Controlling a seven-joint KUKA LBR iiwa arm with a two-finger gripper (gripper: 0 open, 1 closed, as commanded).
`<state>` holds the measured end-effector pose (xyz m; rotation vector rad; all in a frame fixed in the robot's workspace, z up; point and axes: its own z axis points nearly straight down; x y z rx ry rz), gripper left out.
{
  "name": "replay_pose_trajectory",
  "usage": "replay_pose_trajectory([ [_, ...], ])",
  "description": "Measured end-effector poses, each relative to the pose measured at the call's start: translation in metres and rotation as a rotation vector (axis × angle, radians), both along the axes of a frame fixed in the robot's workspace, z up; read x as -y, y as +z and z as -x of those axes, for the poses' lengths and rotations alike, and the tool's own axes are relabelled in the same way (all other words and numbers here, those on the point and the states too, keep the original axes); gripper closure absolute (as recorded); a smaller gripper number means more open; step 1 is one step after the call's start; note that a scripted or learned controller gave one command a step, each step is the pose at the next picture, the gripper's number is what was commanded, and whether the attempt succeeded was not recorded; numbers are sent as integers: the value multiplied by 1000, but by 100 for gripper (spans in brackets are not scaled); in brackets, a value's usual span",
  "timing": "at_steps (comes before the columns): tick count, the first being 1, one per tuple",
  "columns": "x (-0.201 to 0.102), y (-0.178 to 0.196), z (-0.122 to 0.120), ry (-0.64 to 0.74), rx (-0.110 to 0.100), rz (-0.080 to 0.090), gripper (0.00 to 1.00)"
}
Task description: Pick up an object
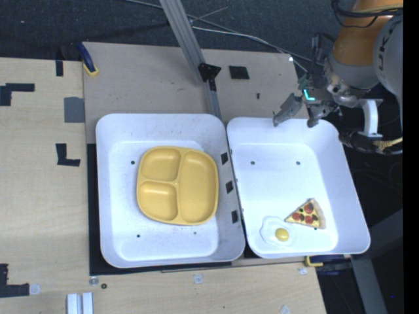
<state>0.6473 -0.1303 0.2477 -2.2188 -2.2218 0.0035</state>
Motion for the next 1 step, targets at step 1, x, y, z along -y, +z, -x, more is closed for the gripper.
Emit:
replay_pose_trajectory([
  [1, 0, 1, 0, 0, 2, 0, 0],
])
